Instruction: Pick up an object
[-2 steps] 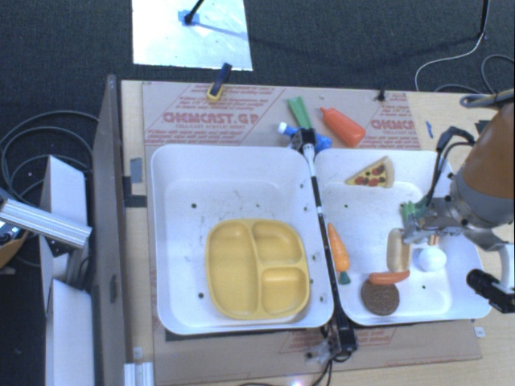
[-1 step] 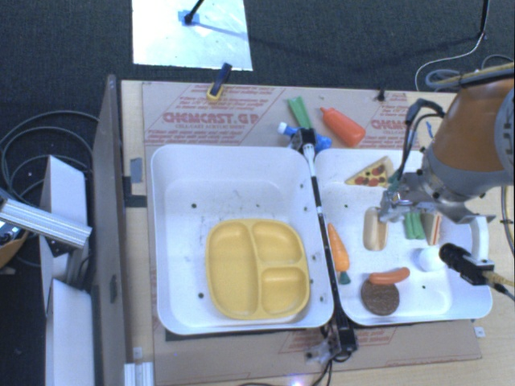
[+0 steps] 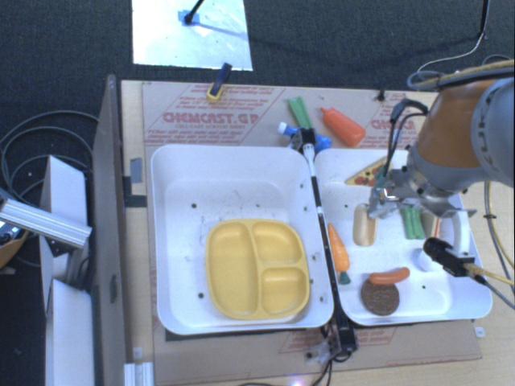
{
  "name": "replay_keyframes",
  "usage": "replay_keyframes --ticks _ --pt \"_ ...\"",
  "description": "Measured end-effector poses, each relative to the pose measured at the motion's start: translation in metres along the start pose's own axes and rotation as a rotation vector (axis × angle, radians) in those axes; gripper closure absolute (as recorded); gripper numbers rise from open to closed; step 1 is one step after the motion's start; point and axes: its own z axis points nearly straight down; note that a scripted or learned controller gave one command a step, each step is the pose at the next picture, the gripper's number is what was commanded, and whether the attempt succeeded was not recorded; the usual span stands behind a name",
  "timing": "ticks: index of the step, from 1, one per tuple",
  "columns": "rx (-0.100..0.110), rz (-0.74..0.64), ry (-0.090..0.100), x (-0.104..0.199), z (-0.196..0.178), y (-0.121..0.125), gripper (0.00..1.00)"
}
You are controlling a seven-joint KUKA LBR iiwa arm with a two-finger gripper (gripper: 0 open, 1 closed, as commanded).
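Here's the grey arm (image 3: 463,135), reaching in with its orange band showing, and the claw (image 3: 383,205) is down low over the right bin (image 3: 475,300). Is it apart or together? From this slant I cannot tell, as the wrist covers too much of it, and nothing can be seen clamped in it.

Just below the claw and a touch to its left lies a tan piece (image 3: 364,228), standing lengthwise on the bin floor, the closest thing to it. Whether the two touch is not clear. On the claw's other side, just beside it, is a green piece (image 3: 414,223), partly under the wrist.

Further toward the near edge from the claw is a sausage (image 3: 389,277), lying crosswise, and right against it, nearer still, a round brown patty (image 3: 380,297). Off to the claw's left, by the wall the bins share, a carrot (image 3: 339,250) lies at a slant. Beyond the claw, toward the far wall, sits a pizza slice (image 3: 364,173).

Well to the claw's left, across that wall, the left bin (image 3: 185,183) carries a yellow divided tray (image 3: 257,268). Past the far rims, on the board outside the bins, lie an orange toy (image 3: 344,127) and a green toy (image 3: 299,112).
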Motion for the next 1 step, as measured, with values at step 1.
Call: replay_keyframes --ticks 1 --pt "0.002 0.015 -0.005 -0.0968 0.0045 -0.0519 1.00"
